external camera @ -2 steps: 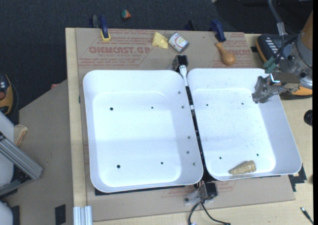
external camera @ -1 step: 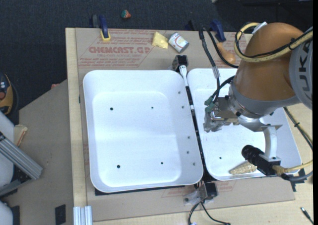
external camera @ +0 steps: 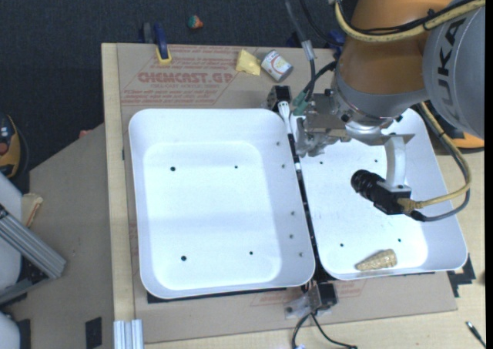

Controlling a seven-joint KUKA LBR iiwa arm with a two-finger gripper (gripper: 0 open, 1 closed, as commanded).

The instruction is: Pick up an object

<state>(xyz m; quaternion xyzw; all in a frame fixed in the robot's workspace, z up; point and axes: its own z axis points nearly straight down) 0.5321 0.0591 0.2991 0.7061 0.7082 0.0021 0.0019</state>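
1. One pickable object (external camera: 376,260), a tan, oblong lump, lies in the right bin (external camera: 431,251) at the lower right of the frame.
2. The gripper (external camera: 314,139) sits upper centre, just beside the rim where both bins meet; whether it is spread or closed I cannot tell.
3. Descending here risks striking that rim and grasping nothing.
4. The object lies near the bin's lower wall, which could block a finger.

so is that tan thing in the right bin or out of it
In: the tan object lies flat on the right bin's floor near its front rim.
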